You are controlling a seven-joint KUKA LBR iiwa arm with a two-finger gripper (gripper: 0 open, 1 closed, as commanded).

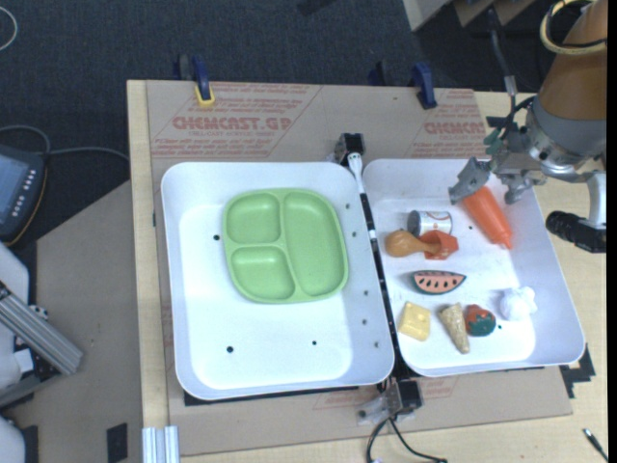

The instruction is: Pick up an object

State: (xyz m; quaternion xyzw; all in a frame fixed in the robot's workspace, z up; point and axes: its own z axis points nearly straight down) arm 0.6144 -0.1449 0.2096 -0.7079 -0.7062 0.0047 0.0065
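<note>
At left, left bin (193,345): a green divided plate (285,244) is seen lying flat near its middle, three compartments facing up.
Divider: the two bins are set side by side, rims touching along the middle.
Right bin (549,340): small toy foods are scattered across it.
Can (429,223): laid on its side near the bin's left part, with a chicken leg (405,244) and a red piece (442,245) touching just below it.
Watermelon slice (439,281): placed below those, apart from them.
Front row: a cheese wedge (415,320), a cone (455,326), a red-and-green fruit (480,321) and a white lump (519,303) are lined up near the front rim.
Carrot (490,215): seen tilted at the bin's upper right, between the fingers.
Gripper (494,182): fingers are spread to either side of the carrot's top end; whether they are clamped on it cannot be told.
</note>
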